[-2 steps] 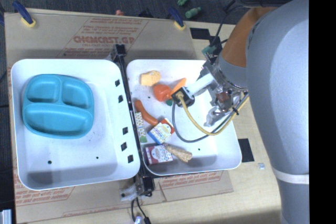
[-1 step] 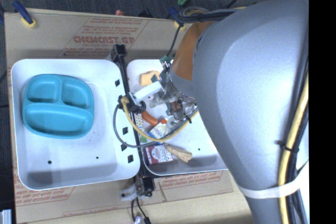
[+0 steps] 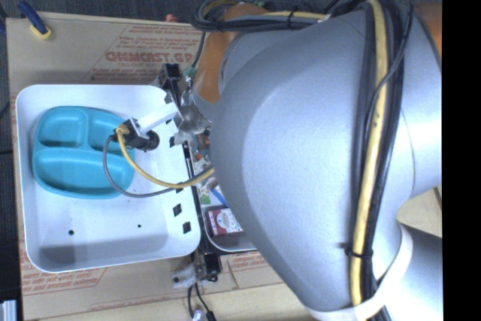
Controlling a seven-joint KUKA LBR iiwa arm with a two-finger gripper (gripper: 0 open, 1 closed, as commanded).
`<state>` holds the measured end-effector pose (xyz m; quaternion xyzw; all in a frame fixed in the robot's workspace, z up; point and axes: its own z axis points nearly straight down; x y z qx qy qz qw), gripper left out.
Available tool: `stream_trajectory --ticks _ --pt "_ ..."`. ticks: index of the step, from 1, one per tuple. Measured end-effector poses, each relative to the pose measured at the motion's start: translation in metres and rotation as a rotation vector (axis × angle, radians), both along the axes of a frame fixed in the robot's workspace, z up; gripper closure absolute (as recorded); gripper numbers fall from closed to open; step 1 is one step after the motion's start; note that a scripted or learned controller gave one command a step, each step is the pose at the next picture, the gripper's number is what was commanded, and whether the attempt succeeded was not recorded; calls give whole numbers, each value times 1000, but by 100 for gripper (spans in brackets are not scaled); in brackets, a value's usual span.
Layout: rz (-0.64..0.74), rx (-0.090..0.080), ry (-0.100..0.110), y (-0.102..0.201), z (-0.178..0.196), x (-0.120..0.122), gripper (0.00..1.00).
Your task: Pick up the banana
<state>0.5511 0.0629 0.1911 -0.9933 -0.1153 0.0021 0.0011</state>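
Camera view, grey arm (image 3: 316, 162) filling the right side and covering most of the right bin, claw hidden so its state cannot be told, left white bin (image 3: 98, 237) holding a blue divided tray (image 3: 75, 150), yellow cable (image 3: 143, 177) looping over it, banana's place cannot be told, brown counter (image 3: 135, 49) beneath.

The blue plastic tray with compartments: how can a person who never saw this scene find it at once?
Look at the shallow white bin on the camera view's left side. In its upper half lies the blue plastic tray, rounded and divided into compartments. It is the only large blue thing in that bin; a yellow cable curves over its right edge.
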Motion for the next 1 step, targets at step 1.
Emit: stream_trajectory --ticks 1 --pt "114 -1 3 66 -27 -76 0"
